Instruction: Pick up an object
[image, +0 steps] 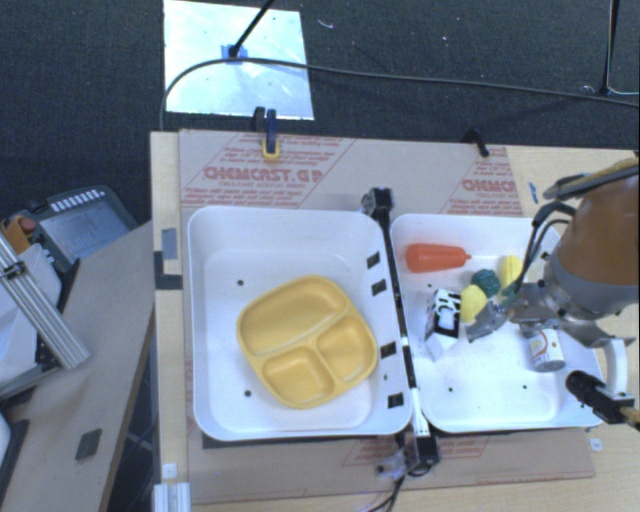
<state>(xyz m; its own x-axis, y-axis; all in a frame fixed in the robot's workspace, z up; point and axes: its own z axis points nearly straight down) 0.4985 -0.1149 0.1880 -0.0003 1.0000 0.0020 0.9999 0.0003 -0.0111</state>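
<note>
The right bin (500, 400) holds several small objects. An orange carrot-shaped piece (437, 257) lies near its far wall. A black and white item (443, 313) sits by the bin's left wall, with a yellow lump (472, 302) and a teal piece (487, 282) next to it. Another yellow piece (510, 270) lies behind them. A small white can with a red label (545, 351) rests under the arm. My gripper (485, 323) hangs low, just right of the black and white item and touching or nearly touching the yellow lump. The arm's orange band (605, 235) covers the bin's right side.
The left bin (220, 250) holds a yellow divided plate (305, 340). A black clamped divider (392, 300) runs between the two bins. Cardboard lies under both. A grey table with a device (85, 225) stands at the left.
</note>
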